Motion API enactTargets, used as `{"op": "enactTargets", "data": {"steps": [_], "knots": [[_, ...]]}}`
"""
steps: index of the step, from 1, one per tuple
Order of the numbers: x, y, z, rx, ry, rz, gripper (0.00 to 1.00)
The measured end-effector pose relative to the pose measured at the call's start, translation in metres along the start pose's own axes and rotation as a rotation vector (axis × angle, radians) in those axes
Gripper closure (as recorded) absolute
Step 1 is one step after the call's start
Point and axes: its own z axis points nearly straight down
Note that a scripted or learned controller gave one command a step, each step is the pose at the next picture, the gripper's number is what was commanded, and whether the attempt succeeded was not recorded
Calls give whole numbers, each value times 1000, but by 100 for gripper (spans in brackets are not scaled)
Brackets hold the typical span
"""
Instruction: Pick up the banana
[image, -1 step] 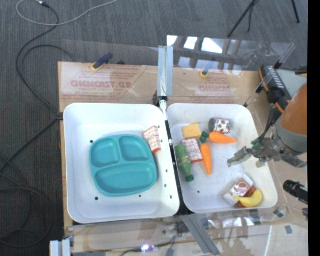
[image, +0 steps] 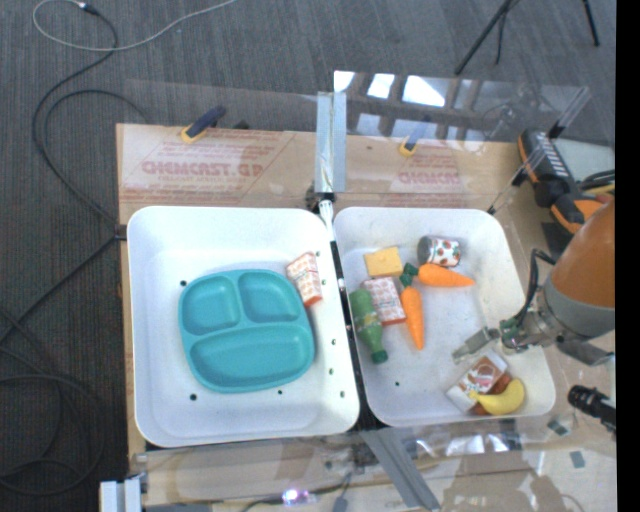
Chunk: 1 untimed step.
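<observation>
The banana (image: 503, 399) lies in the near right corner of the right bin (image: 505, 246), touching a small red-and-white packet (image: 480, 380) on its left. Its long axis runs roughly along the bin's near edge, tilted slightly. The gripper (image: 487, 342) hangs just above the packet, near the right edge; whether it is open or closed cannot be told. The banana lies just beyond it, toward the near edge and a little right.

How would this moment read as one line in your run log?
task: pick up banana | gripper above right bin, near banana | banana not held
</observation>
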Motion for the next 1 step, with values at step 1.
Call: {"op": "enactTargets", "data": {"steps": [1], "knots": [[5, 7, 27, -12, 3, -118, 0]]}}
